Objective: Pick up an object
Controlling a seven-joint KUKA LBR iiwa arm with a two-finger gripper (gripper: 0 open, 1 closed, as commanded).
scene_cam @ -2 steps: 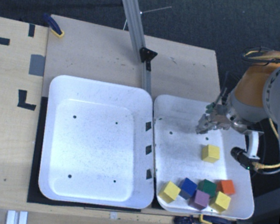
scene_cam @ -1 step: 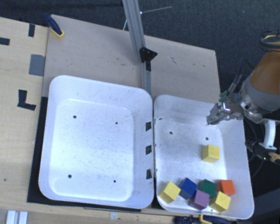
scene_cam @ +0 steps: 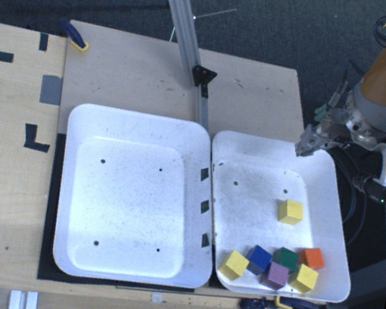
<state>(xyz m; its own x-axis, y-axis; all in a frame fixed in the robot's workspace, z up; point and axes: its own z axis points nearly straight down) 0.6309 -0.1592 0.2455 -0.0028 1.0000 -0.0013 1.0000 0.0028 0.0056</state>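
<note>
The right bin (scene_cam: 265,159) holds several small cubes. A yellow cube (scene_cam: 290,211) lies alone near its middle right. Along the near edge sit a yellow cube (scene_cam: 234,265), a blue cube (scene_cam: 259,259), a purple cube (scene_cam: 277,275), a green cube (scene_cam: 285,259), an orange cube (scene_cam: 313,257) and another yellow cube (scene_cam: 305,279). My gripper (scene_cam: 311,142) hangs over the far right corner of this bin, well away from the cubes, with nothing seen in it.
The left bin (scene_cam: 128,191) lies beside the right one. A slanted metal pole (scene_cam: 187,35) rises behind the bins. Cables (scene_cam: 359,189) hang off the bench's right side. A blue and yellow tool (scene_cam: 74,35) lies at the far left.
</note>
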